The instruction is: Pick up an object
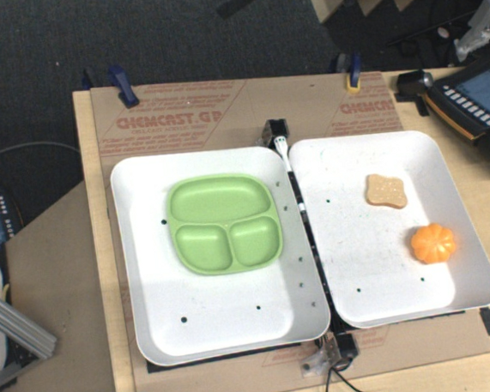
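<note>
Orange fruit (433, 243) sits by right bin (353, 241) rim, toast (386, 191) apart.

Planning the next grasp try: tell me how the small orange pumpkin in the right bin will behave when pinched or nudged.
The orange pumpkin looks round and ribbed, so a nudge would probably roll it across the flat floor of the right bin. Its curved sides may slip out of a pinch placed off centre. It looks small, probably a light toy, and sits apart from the toast piece.
</note>
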Tool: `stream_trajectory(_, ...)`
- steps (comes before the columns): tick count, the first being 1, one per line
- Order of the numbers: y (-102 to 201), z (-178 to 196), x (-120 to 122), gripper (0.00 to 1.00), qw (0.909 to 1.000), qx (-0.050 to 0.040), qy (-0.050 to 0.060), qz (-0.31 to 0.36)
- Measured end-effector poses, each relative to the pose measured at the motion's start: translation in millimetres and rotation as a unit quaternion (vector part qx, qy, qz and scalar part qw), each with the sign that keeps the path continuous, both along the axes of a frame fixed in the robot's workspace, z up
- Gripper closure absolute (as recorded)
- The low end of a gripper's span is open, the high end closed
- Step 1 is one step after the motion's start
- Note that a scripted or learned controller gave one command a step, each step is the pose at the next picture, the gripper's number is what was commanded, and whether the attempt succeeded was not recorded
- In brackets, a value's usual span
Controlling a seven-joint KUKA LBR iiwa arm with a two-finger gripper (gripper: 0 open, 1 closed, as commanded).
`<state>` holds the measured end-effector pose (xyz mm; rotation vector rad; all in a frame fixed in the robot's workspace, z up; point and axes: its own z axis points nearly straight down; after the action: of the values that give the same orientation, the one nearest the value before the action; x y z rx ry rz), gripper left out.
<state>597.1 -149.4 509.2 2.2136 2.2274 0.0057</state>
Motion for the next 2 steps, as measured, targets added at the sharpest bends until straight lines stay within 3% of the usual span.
stream_trajectory(1, 67, 11, -60, 0.00, 1.0000, 0.0005, 0.002, 0.000)
stream_trajectory(2, 122, -49, -117, 0.00, 1.0000, 0.0003, 0.006, 0.000)
